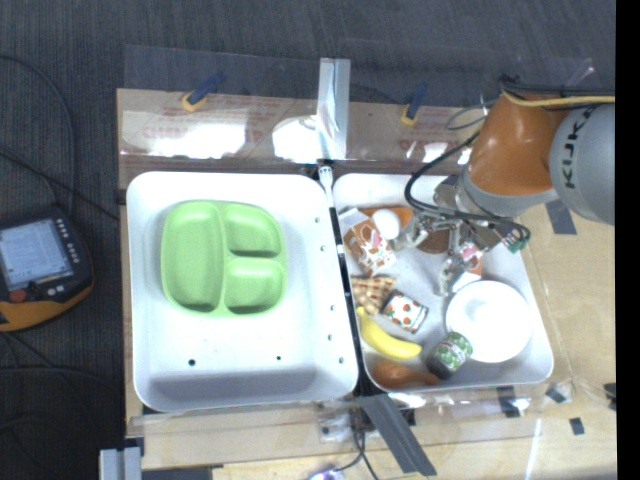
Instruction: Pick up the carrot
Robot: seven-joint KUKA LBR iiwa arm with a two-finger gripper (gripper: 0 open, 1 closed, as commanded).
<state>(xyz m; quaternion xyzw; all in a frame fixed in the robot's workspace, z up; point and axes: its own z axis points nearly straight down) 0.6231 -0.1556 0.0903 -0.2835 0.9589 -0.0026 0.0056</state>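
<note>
On the floor at far left lies a handheld control pendant [40, 263] with a lit screen. The table [230, 128] carries two white bins side by side. The left bin [180, 363] holds one green divided plate [222, 256], lying flat in its upper half. The right bin [535, 353] is crowded: a red-and-white patterned packet [367, 246] near its upper left, a waffle piece [372, 291] below that, a small printed box [403, 313], a yellow banana [388, 341], and a green-topped can [451, 352]. The carrot [405, 374] lies along the bin's lower wall, just below the banana and touching the can. A white bowl [488, 320] sits at lower right. The gripper [452, 253] hangs over the bin's upper middle, apart from the carrot; whether it is parted or closed cannot be told, and nothing is visibly held.
</note>
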